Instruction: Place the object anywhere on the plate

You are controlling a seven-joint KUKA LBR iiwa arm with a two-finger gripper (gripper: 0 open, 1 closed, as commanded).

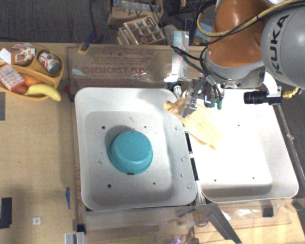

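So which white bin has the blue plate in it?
The left bin. The teal-blue plate sits in its middle, while the right bin has a tan cloth-like object hanging below the gripper.

Matt white plastic bins [91, 187], a smooth teal plastic plate [131, 152], a limp tan cloth [201, 128], and a wood-grain tabletop [30, 151].

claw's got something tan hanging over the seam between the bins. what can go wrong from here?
1. The tan cloth-like object dangles limp below the claw, and the grip itself is hard to see; it may slip off mid-move.
2. It hangs over the raised edge between the bins, so a low sweep left could snag it.
3. The teal plate is small beside the floppy object, which may drape over its rim.
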